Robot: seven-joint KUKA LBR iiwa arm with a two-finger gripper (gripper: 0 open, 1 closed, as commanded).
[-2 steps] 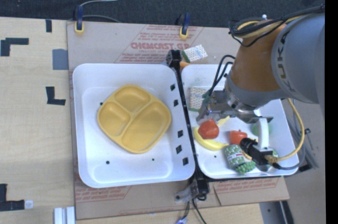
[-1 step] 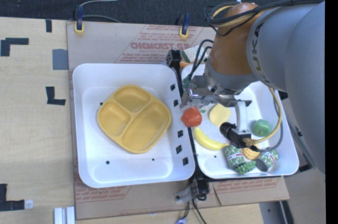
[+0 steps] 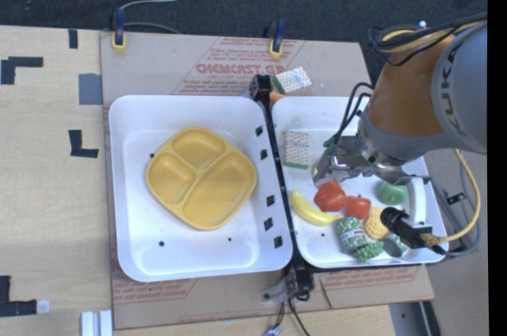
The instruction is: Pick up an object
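Note:
My gripper (image 3: 334, 168) hangs low over the middle of the right bin (image 3: 317, 114), just above a red pepper-like toy (image 3: 329, 196). A yellow banana (image 3: 310, 210) lies to the left of the red toy, near the divider. A second small red piece (image 3: 358, 206) sits to the right of the first. A green toy (image 3: 391, 192) lies partly under the wrist. A green bumpy vegetable (image 3: 353, 237) and a yellow corn piece (image 3: 374, 226) rest at the bin's front. A pale patterned packet (image 3: 297, 147) lies to the gripper's left. I see nothing held in the gripper.
A yellow divided plate (image 3: 202, 177) lies in the left bin (image 3: 127, 168). Another small patterned packet (image 3: 292, 79) rests on the cardboard behind the bins. The grey arm (image 3: 420, 101) covers the right bin's far right part.

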